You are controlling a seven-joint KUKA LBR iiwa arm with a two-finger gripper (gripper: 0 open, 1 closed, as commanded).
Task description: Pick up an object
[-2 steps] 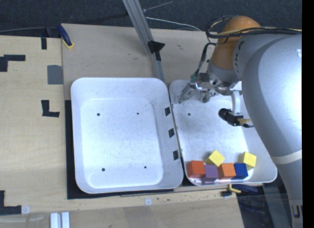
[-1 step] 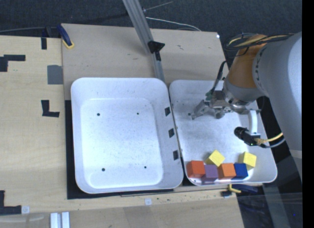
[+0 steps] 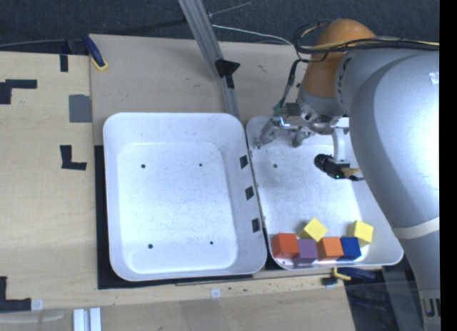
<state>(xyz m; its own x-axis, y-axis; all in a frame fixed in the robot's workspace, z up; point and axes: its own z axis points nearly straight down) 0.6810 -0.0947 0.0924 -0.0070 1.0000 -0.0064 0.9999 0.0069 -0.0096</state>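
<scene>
Small matte cubes sit clustered at the lower edge of the right bin (image 3: 285, 187), low in the frame: an orange block (image 3: 286, 243), a purple block (image 3: 308, 250), a second orange block (image 3: 330, 247), a blue block (image 3: 350, 247) and two yellow blocks (image 3: 314, 229) (image 3: 363, 232). The tool (image 3: 284, 131) hangs over the bin's upper left corner, well apart from them, grip state impossible to tell. No readable writing shows.

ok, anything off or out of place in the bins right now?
Nothing spilled or damaged. The blocks, red, purple, orange, blue and two yellow, are all bunched at the right bin's near edge, while the claw sits at its far corner, away from them.
</scene>
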